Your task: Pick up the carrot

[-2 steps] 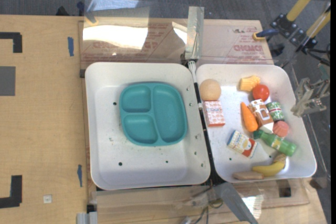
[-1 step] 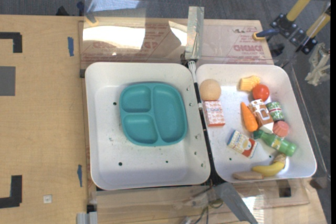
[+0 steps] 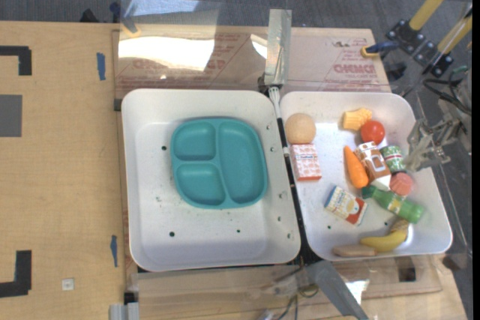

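The carrot (image 3: 355,167) is a short orange cone lying in the right bin (image 3: 322,236), near its middle, pointed end toward the back. Its right side touches a small red-and-white carton (image 3: 373,160). A pink-and-white box (image 3: 306,162) lies apart to its left, and a yellow juice box (image 3: 346,204) sits just in front of it. The carrot's top is uncovered.
Crowding the right bin: a tan bun (image 3: 300,127), yellow piece (image 3: 356,118), tomato (image 3: 372,131), green can (image 3: 393,158), red ball (image 3: 402,183), green bottle (image 3: 394,202), banana (image 3: 386,239). A metal fixture (image 3: 426,145) stands at its right rim. A teal divided plate (image 3: 220,162) lies in the left bin (image 3: 142,183).
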